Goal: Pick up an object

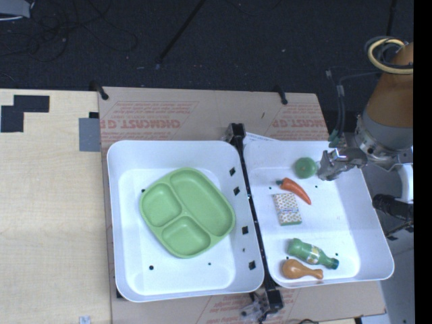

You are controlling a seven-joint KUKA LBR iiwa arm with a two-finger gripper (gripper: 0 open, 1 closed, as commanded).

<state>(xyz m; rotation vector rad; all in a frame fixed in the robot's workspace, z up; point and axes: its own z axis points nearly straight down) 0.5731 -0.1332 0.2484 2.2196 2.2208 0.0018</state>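
1. The gripper (329, 165) hung over the far right part of the right bin (351, 211), just beside a green ball (305, 167). Whether it was open or closed could not be told, and nothing showed in its grasp.
2. No object was yet picked. The candidates lay in the right bin: the ball, a carrot (296, 190) near it, a small box (287, 208), then a green bottle (312, 253) and a tan gourd (301, 270) touching at the near edge.
3. The ball would likely roll if struck off-centre, so a descent beside it could knock it away.
4. The carrot lay close to both ball and box; a grab there might catch two things or pinch only a tip.
5. The bin wall stood near the gripper, which could limit its approach.
6. The left bin (128, 181) held a green plate (187, 212).
7. Both bins sat on cardboard (169, 117) over a pale bench (47, 201); behind lay dark floor with cables (182, 25).
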